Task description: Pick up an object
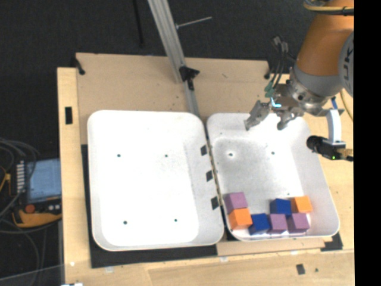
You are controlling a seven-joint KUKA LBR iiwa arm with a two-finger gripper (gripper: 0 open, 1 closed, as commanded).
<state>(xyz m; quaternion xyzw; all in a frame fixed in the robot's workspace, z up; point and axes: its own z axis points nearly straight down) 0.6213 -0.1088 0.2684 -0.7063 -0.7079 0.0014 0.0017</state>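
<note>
Orange and purple blocks, with some blue ones, sit clustered at the near end of the right bin [315, 177], well apart from my fingers and below them in the camera view. My gripper [271, 119] hangs over the far end of that bin with its two fingers spread open and nothing between them, so by my reading nothing has been picked yet. Nearest to the fingers in the cluster are the purple block [236, 201], which touches the orange block [241, 217], and the blue block [280, 206] beside a second orange block [302, 204]. Left to do, I judge: travel to the cluster, descend, close, lift.
</note>
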